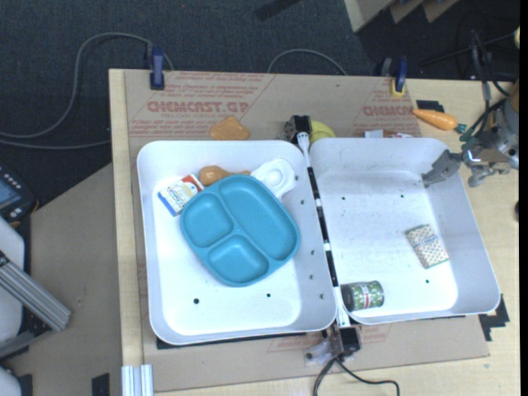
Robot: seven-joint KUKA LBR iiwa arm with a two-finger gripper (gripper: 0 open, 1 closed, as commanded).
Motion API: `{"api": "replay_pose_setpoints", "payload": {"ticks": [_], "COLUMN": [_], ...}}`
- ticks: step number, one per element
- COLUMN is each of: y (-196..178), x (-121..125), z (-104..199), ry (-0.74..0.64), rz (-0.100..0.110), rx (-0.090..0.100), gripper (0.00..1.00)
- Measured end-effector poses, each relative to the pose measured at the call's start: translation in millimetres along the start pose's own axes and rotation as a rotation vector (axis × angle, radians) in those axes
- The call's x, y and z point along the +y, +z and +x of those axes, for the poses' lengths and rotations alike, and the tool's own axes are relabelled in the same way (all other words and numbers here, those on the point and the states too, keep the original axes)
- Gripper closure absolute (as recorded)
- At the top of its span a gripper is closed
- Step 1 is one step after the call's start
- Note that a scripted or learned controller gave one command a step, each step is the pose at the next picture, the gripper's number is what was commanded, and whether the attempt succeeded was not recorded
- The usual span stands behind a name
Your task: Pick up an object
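Note:
My gripper (457, 174) hovers over the right bin's (388, 172) far right corner, open, with nothing between its fingers. One grey finger (437, 170) points down-left over the bin floor. In that bin lie a small patterned packet (427, 245) towards the right and a green can (363, 295) on its side at the near rim, both well apart from the gripper. The left bin (165, 295) holds a blue divided plate (239, 229), a white scoop-like piece (276, 174), an orange lump (213, 174) and a small carton (179, 195).
Behind the bins on the board lie an orange piece (229, 129), a yellow ball (320, 130) and a carrot-like toy (436, 120). Blue clamps (156, 66) hold the board's far edge. The bins' shared rim (318, 221) runs down the middle.

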State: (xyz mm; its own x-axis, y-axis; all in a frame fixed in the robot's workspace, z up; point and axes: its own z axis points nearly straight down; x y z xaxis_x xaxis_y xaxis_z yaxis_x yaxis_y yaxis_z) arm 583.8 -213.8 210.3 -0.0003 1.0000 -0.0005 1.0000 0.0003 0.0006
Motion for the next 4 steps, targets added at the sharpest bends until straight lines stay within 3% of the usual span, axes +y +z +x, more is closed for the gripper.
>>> {"api": "replay_pose_setpoints", "payload": {"ticks": [1, 2, 3, 4], "y": [100.8, 126.6, 115.4, 126.3], "x": [-47.3, -65.4, -64.8, -14.7], "z": [-9.5, 0.1, -1.7, 71.0], "ry": [0.003, -0.002, 0.000, -0.008], "rz": [0.012, 0.003, 0.000, -0.004], "rx": [0.006, 0.005, 0.001, 0.002], "gripper": [0.00, 0.00, 1.00, 1.00]}}
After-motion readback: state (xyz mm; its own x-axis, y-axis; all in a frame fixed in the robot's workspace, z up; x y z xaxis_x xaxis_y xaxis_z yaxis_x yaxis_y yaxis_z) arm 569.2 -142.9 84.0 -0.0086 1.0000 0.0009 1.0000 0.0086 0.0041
